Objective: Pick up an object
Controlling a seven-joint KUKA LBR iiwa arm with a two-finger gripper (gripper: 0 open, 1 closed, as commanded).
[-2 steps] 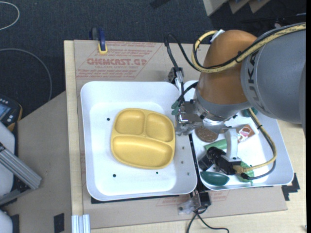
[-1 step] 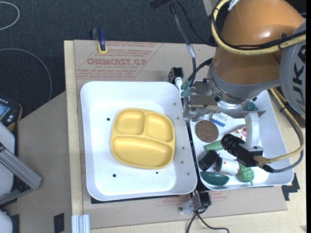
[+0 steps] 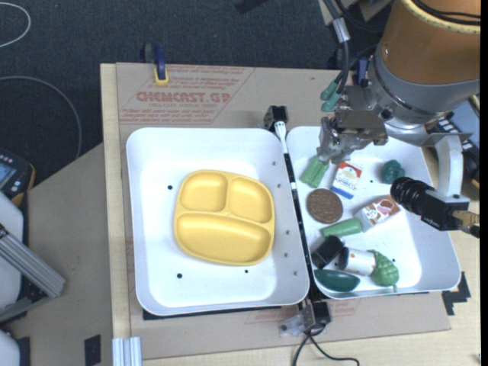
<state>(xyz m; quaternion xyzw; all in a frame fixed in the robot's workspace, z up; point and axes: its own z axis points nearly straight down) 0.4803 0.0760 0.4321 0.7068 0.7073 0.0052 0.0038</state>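
Grey arm: my arm (image 3: 427, 44) comes in from the upper right, its orange band filling that corner, and ends above the far part of the right bin (image 3: 438, 277).
My gripper: my gripper (image 3: 332, 152) hangs low over the right bin's upper left area, near the divide between the two bins; I cannot tell from this view how it is set or whether anything is in it.
Green block: a light green block (image 3: 313, 172) lies tilted just below and left of my gripper, the nearest item to it, close to the bin's left wall.
Carton: a small white carton with red and blue print (image 3: 347, 180) sits just right of the green block, below my gripper.
Brown disc: a round brown disc (image 3: 325, 205) lies flat just below both of those.
Other items: a green stick-like piece (image 3: 342, 228), a small red and white packet (image 3: 378, 210), a teal lump (image 3: 392, 169), a dark green oval piece (image 3: 337, 280) and a white and green toy (image 3: 375, 264) lie further toward the near and right parts of that bin.
Left bin: the left bin (image 3: 145, 204) holds a yellow divided plate (image 3: 225, 216), well apart from my gripper.
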